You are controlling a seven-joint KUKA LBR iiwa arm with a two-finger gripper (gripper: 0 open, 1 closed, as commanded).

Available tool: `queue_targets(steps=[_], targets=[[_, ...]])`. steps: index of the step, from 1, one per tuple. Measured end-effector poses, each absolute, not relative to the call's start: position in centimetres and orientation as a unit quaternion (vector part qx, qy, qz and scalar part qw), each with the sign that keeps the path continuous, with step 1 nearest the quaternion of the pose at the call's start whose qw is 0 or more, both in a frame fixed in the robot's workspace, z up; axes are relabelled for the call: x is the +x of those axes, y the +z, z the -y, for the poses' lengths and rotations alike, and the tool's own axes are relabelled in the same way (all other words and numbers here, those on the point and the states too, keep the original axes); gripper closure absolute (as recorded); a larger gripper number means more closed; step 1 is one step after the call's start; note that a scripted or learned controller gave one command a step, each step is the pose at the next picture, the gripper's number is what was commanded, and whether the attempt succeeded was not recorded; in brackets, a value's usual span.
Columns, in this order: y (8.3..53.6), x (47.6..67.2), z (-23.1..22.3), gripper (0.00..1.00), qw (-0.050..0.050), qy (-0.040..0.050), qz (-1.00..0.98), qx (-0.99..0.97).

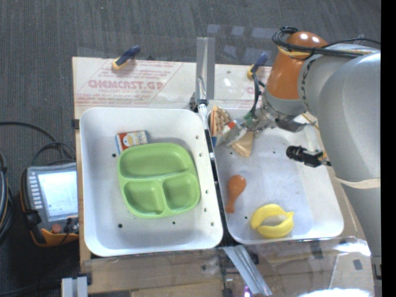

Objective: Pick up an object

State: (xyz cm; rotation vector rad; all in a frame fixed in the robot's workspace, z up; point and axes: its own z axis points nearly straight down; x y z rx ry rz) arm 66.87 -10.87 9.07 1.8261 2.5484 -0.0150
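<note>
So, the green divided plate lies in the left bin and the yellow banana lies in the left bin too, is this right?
Not quite. The green divided plate does lie in the left bin, but the yellow banana lies in the right bin, near its front edge, beside the orange toy drumstick. The camera view shows this.

Both bins, the left one (99, 228) and the right one (322, 224), look like smooth white plastic with a faint sheen. The green divided plate (159, 179) is matt plastic, and the yellow banana (272, 220) and orange drumstick (234, 190) look like smooth, slightly glossy plastic toys. The arm (346, 110) has a smooth grey painted shell with a glossy orange band (291, 70), and the board (133, 85) behind the bins looks like matt brown cardboard.
</note>
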Motion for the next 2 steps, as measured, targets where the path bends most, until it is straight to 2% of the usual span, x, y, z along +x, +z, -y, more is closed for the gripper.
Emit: queue_targets(steps=[1, 2], targets=[[10.0, 66.9, 10.8, 1.0, 0.004, -0.0057, -0.813, 0.582], [22.7, 66.1, 8.8, 1.0, 0.001, 0.0, -0.824, 0.566]])
